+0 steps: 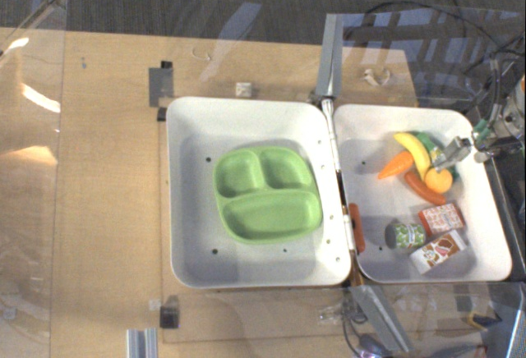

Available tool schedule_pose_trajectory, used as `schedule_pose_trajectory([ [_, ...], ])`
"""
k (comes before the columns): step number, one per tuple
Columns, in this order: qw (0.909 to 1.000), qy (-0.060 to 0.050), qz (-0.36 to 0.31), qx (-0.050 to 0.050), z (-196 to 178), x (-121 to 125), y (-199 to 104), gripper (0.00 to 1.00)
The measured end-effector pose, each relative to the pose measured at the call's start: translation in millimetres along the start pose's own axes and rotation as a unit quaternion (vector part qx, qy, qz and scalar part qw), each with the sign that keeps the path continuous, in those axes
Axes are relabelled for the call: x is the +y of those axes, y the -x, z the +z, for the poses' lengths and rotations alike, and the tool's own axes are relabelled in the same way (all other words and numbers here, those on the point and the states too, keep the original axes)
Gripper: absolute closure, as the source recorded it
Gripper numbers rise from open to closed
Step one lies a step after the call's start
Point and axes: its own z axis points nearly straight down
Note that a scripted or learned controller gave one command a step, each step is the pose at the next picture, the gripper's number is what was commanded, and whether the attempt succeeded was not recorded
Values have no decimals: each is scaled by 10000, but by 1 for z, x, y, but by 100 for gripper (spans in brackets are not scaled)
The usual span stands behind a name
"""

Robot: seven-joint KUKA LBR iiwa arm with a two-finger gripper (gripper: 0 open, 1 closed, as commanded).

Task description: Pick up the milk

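Note:
The milk (438,251), a small white carton with a brown label, lies on its side near the front of the right bin (362,184). A red carton (441,218) lies just behind it. My gripper (451,154) reaches in from the right edge and hangs over the back right of this bin. It sits above a yellow banana (413,151) and an orange fruit (439,180), well behind the milk. Nothing of the milk is between its fingers.
The right bin also holds a carrot (395,165), a red pepper (423,188), a small green can (402,234) and a red sausage (356,227) by the left wall. A green divided plate (267,194) lies in the left bin (189,184).

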Motion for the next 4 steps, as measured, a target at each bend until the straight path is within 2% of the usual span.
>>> schedule_pose_trajectory([
  [1,9993,100,361,-62,131,-48,-7,0],
  [2,9979,186,605,-116,137,-46,-68,0],
  [3,9929,192,1168,-96,138,-38,-109,0],
  [4,9948,0,1015,2,78,-47,-74,0],
])
